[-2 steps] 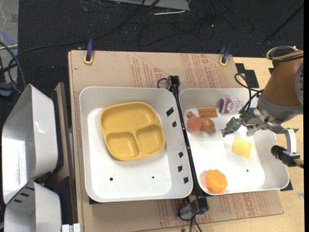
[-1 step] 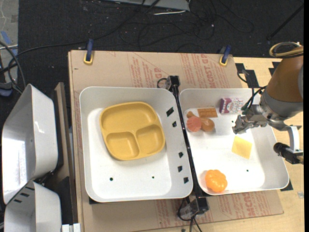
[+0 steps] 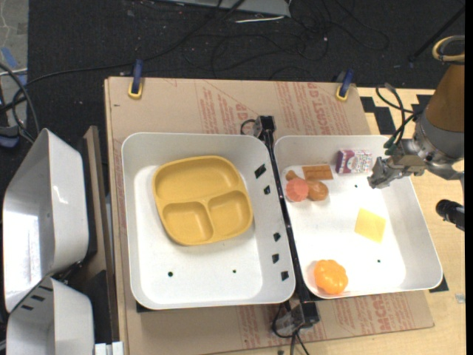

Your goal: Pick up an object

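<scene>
The right bin (image 3: 414,220) holds several small items: a purple and white carton (image 3: 353,160) at the back, a brown block (image 3: 317,172), a pink round piece (image 3: 297,190), a brown round piece (image 3: 318,191), a yellow square slice (image 3: 370,224) and an orange pepper-like piece (image 3: 330,276) at the front. My gripper (image 3: 383,175) hangs over the bin's back right part, just right of the carton and above the yellow slice. Nothing shows between its fingers.
The left bin (image 3: 140,272) holds a yellow divided plate (image 3: 202,198). A black divider with clips (image 3: 279,213) runs between the bins. White containers (image 3: 37,220) stand off the bench at the left. Cables lie on the dark floor behind.
</scene>
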`<state>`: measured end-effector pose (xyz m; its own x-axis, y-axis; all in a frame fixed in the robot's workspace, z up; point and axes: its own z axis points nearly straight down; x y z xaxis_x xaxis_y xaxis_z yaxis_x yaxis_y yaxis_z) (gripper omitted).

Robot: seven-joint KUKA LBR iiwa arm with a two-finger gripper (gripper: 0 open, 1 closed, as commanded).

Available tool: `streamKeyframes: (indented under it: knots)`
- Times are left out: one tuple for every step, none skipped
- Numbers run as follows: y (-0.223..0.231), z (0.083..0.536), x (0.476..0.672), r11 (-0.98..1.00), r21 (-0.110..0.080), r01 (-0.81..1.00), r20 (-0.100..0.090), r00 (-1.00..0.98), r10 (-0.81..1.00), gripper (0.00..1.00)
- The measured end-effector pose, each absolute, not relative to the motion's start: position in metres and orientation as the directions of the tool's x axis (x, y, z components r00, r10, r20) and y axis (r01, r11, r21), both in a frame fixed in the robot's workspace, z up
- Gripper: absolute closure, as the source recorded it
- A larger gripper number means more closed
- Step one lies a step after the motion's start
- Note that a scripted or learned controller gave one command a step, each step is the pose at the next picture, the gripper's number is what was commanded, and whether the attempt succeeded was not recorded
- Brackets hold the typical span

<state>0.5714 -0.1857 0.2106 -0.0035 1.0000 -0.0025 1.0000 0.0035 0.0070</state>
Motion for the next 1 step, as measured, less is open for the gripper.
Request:
streamKeyframes:
  knots:
    - [-0.1859, 0.2593, 0.5728, 0.004, 0.006, 1.000, -0.003, -0.004, 1.000, 1.00]
